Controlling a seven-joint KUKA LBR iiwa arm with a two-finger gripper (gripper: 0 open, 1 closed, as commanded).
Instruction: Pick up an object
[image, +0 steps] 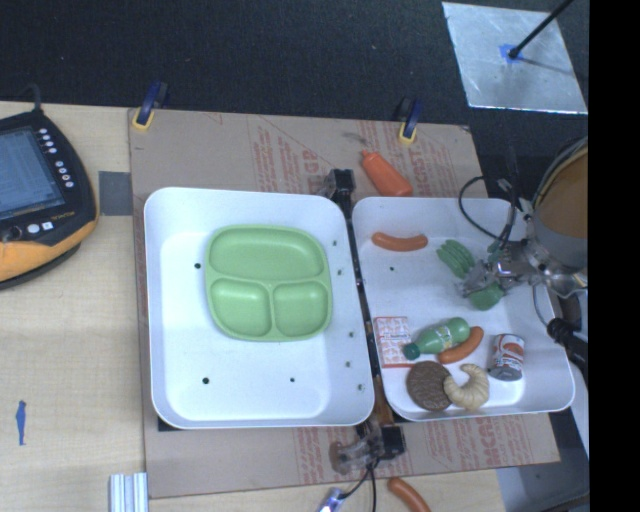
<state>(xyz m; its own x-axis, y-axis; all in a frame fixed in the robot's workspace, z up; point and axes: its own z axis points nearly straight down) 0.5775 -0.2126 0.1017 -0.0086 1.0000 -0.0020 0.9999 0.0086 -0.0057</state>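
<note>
At the right of the frame, the gripper (492, 280) is low in the right bin (400, 215), its metal fingers at a green toy (462, 258); whether they are apart or closed on it cannot be told. The toy looks light, hard and smooth, likely slippery, so its narrow middle seems the best hold. Below lie a green bottle (440, 337), a sausage (462, 346), a can (507, 357), a cookie (429, 385) and a croissant (468, 387). The left bin (170, 380) bears a green tray (268, 282).
</note>
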